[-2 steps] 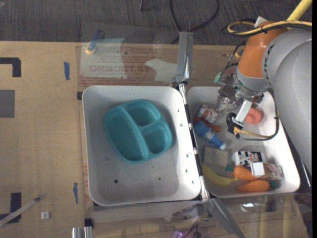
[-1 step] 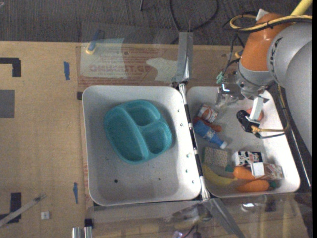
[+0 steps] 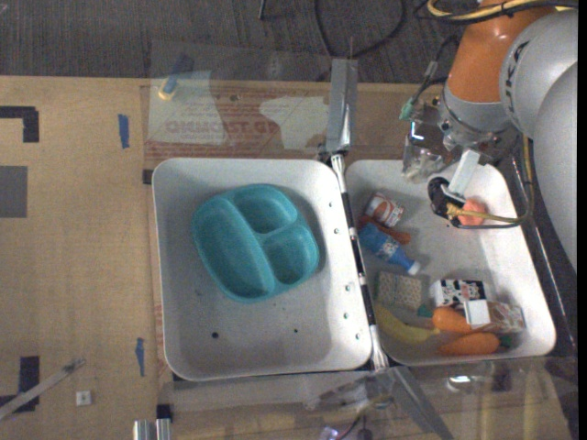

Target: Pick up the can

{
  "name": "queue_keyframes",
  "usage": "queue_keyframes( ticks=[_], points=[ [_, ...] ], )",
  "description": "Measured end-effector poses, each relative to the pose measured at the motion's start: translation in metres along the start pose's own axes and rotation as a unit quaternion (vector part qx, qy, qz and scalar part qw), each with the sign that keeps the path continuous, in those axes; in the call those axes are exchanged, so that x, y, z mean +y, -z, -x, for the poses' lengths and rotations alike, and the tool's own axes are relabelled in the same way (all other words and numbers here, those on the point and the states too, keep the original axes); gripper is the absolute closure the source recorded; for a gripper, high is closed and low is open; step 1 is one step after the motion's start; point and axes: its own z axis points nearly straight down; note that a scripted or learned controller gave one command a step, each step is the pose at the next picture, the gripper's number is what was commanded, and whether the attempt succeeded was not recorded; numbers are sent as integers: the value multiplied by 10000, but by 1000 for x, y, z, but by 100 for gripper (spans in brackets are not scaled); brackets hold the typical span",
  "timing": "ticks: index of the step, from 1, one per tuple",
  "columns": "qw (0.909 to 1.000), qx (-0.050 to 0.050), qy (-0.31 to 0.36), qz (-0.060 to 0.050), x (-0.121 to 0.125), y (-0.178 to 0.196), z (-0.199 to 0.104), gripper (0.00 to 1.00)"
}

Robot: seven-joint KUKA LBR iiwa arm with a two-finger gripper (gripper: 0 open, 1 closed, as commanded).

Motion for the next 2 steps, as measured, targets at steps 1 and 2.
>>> queue_keyframes(
  ticks=[1,2],
  points=[
    [10000,-1,5,-5,0,0,-1,0],
    [9997,2,-251,-7,1,-89,13,0]
  ],
)
